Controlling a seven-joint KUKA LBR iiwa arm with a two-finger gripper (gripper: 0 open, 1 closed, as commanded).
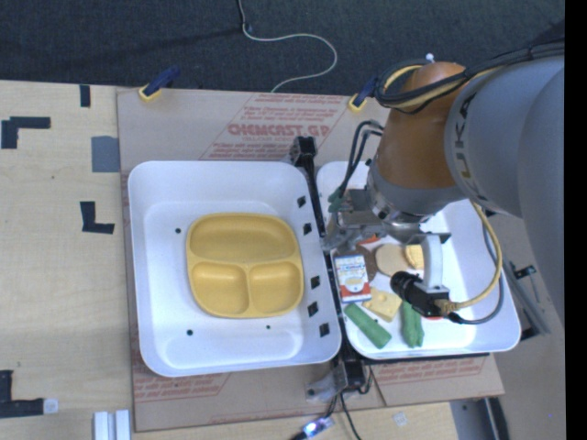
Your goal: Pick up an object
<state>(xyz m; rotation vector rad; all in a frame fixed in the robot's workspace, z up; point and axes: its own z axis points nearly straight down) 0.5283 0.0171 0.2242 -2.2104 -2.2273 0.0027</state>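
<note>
The right bin (477,337) holds several small things: a red and white packet (351,276), a green piece (368,326), a second green piece (412,324), a yellow wedge (385,304) and a tan round piece (394,259). My gripper (353,232) hangs under the orange-banded wrist (417,126), low over the bin's left side, just above the packet. The wrist hides much of the bin and the fingers' gap.
In the left bin (156,191) lies a yellow three-part plate (245,264). A black divider (312,209) with clips runs between the bins. A yellow cable (481,296) loops off the wrist over the right bin. Cardboard lies under both bins.
</note>
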